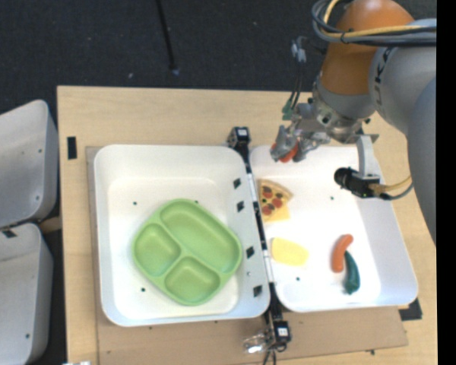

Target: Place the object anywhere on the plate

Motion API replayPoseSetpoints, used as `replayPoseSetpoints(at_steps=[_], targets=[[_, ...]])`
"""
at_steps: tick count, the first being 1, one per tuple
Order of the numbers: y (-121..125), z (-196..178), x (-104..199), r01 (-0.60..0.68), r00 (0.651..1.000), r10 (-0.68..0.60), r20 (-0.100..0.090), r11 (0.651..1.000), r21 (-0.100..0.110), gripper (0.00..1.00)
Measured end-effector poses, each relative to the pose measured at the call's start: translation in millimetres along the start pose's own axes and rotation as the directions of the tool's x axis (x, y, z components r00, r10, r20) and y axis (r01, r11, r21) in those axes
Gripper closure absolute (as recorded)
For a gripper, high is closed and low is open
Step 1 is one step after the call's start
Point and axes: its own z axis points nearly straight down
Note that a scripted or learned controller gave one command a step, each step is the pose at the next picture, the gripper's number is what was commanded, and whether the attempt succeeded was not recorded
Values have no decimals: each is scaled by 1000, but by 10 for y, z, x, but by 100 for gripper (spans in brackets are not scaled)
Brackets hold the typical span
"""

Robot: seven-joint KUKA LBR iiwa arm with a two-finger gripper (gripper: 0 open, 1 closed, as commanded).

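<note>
Grey arm (399, 67) with orange band comes in from upper right of camera view, wrist bent down over the far edge of the right bin (380, 280). Gripper (287, 149) hangs at that bin's far left corner, just right of the divider between the bins. Something small and red-orange (289, 155) sits at the fingertips, looks pinched between them, fingers close together on it; too small to name the item. A black cable fitting (357, 181) sticks out on the right bin's far right side, below the wrist.

Left bin (114, 196): white, shallow, holds the green plate (186, 251). Plate is a three-compartment tray, angled, sitting in the near half of the left bin, all compartments bare. Plate is well apart from the gripper, across the divider.

Right bin: pizza slice toy (274, 199) near the divider, just below the gripper, not touching it. Yellow piece (289, 252) nearer the camera than the pizza slice, also by the divider. Orange-red sausage shape (340, 252) to the right of the yellow piece, and a dark teal piece (351, 273) touching or just beside the sausage on its near right.

Both bins sit on a light wooden bench (167, 116). White chair shapes (15, 173) at far left of the bench, apart from everything.
</note>
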Motion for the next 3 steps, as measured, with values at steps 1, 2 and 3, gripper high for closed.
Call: replayPoseSetpoints(at_steps=[1, 2, 3], targets=[[37, 95, 485, -2, 1000, 2, 1, 1000, 5, 100], [13, 124, 930, -2, 1000, 2, 0, 1000, 6, 100], [134, 141, 1438, -1, 1000, 1, 0, 1000, 1, 100]])
